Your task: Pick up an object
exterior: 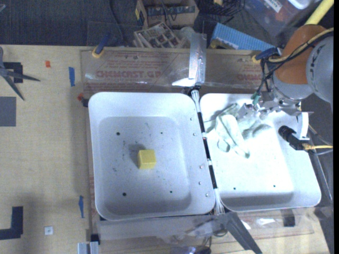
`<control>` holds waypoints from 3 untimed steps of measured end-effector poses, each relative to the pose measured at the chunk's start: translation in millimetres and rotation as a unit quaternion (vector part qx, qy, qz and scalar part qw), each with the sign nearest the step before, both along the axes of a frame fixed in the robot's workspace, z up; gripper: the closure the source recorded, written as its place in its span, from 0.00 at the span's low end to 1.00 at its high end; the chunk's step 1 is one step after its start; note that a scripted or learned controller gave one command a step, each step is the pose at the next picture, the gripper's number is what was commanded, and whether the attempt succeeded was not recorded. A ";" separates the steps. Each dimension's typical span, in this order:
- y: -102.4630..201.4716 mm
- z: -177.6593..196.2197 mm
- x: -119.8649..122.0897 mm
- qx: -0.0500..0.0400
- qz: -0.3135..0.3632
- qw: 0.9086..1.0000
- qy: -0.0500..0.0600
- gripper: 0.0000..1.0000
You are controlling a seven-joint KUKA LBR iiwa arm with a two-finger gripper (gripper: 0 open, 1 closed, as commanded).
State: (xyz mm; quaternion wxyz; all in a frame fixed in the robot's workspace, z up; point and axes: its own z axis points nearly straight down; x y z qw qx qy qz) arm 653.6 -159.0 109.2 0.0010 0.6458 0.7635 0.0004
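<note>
A small yellow block (147,159) lies near the middle of the left bin (106,115), alone on its floor. My gripper (238,135) hangs low over the upper left part of the right bin (275,187), far to the right of the block. Its two pale fingers (226,130) stand apart, open, with nothing between them. The grey arm with its orange band (299,54) reaches in from the upper right.
A raised divider (204,142) separates the two bins. A black cable fitting (288,136) juts from the wrist over the right bin's right side. Boxes and cables crowd the bench behind the bins.
</note>
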 end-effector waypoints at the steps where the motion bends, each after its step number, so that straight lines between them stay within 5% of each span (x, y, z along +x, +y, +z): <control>1: 8.7 -19.5 13.8 -0.001 -0.170 0.985 0.001 0.00; 2: 10.7 -7.2 15.9 0.001 -0.169 0.986 -0.002 1.00; 3: -14.2 -16.0 13.8 0.000 -0.313 0.950 0.000 1.00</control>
